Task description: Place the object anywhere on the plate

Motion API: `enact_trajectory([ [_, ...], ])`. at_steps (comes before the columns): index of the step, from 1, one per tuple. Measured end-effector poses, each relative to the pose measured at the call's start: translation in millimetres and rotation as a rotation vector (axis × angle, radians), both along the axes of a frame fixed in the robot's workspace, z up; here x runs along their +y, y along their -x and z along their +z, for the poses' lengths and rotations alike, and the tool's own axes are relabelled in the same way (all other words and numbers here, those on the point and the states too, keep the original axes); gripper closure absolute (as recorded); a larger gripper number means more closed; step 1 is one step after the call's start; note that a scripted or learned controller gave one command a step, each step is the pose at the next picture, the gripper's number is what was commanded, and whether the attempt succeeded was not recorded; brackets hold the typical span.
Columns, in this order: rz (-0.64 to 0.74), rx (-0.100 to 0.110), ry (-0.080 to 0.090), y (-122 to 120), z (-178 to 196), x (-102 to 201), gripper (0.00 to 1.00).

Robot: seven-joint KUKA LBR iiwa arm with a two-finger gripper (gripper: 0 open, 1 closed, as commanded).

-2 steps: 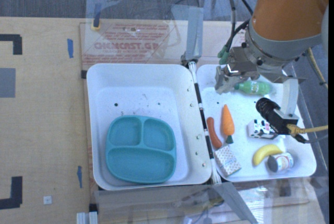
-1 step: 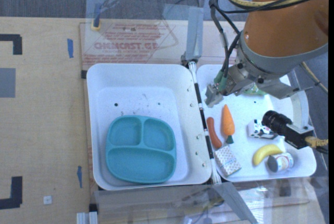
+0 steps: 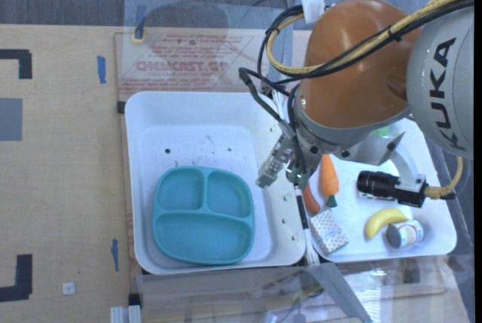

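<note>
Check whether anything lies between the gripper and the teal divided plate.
Nothing visible does. The gripper is just right of the teal divided plastic plate, with only bare floor of the left white bin between them.

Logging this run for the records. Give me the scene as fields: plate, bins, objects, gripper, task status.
plate: teal plate with three compartments, nothing on it
plate location: left bin, near its front
gripper: gripper by the divide between the bins, right of the plate
right bin contents: carrot, banana, small round container, patterned packet
task status: no object on the plate yet
</note>
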State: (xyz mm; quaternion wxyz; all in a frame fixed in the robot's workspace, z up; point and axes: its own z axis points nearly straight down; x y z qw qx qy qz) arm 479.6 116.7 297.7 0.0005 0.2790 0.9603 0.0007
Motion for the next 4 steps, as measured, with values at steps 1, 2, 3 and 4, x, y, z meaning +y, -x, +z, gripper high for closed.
enact_trajectory([
  [1,0.326,0.0,0.0,0,-144,3,1.0],
  [2,0.373,-0.004,0.001,-1,-113,-70,1.0],
  [3,0.492,-0.004,0.0,0,-56,-1,1.0],
  [4,0.197,-0.001,-0.001,0,-176,20,1.0],
])
